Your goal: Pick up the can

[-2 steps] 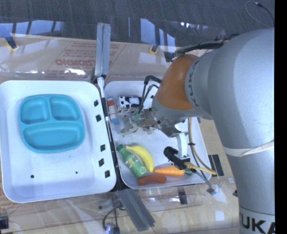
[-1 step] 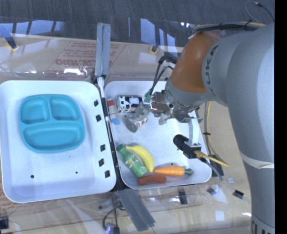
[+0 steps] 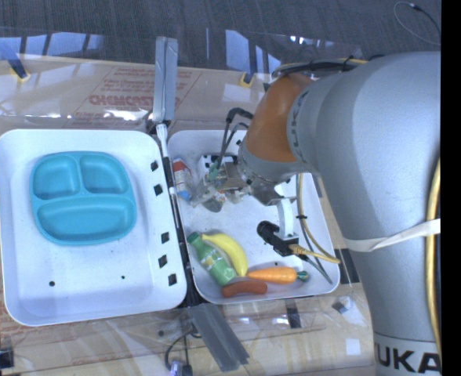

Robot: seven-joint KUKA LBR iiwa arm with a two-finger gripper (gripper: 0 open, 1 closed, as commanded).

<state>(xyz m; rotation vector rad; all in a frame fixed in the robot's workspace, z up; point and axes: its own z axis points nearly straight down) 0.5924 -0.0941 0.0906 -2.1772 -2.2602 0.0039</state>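
Two white bins sit side by side on the bench. The left bin [image 3: 27,288] holds a blue divided plate [image 3: 81,197] lying flat in its upper half. The right bin [image 3: 324,276] is crowded, and the grey arm [image 3: 372,155] with its orange band [image 3: 271,128] reaches in from the right and covers much of the bin's upper part.

The gripper [image 3: 215,190] hangs low over the upper left area of the right bin, just beside the can [image 3: 181,178]. The can lies against the bin's left wall, near the divider between the bins, its red and white side showing. Whether the fingers are spread or pressed together cannot be told, since the wrist and cables blur that spot; the can appears beside the gripper rather than between its fingers.

Near the front of the same bin lie a green bottle [image 3: 212,260], a banana [image 3: 229,249] touching it, a carrot [image 3: 274,274] and a sausage [image 3: 244,289] by the front rim. A black piece with a yellow cable [image 3: 277,239] hangs from the arm above the carrot.
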